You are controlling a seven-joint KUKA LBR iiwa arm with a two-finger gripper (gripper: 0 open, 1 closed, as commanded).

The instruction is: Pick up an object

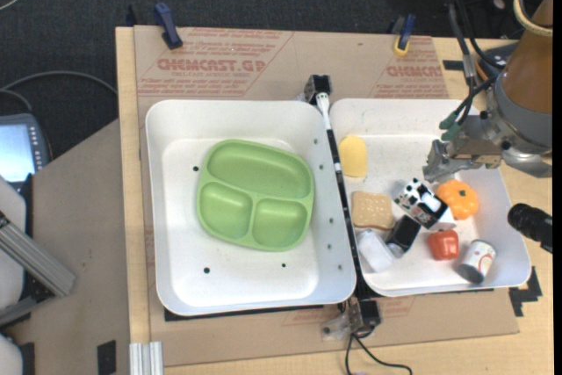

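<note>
My gripper [436, 164] hangs over the right bin [386, 120], reaching in from the right, with nothing visibly held. Just below it lie a black-and-white toy [418, 199] and an orange round object [460, 198]. A yellow object [353, 155] lies to the gripper's left, near the bin's left wall. A tan cracker-like square [371, 209] sits lower left of the gripper. A red block [443, 244], a black piece [403, 234], a white piece [375, 252] and a small white can [476, 260] lie along the bin's front.
The left bin [167, 215] holds a green divided plate [255, 194]. A black bar [332, 155] runs along the seam between the bins. Blue clamps [167, 25] hold the cardboard base at the back. The arm's cables [465, 39] hang at the upper right.
</note>
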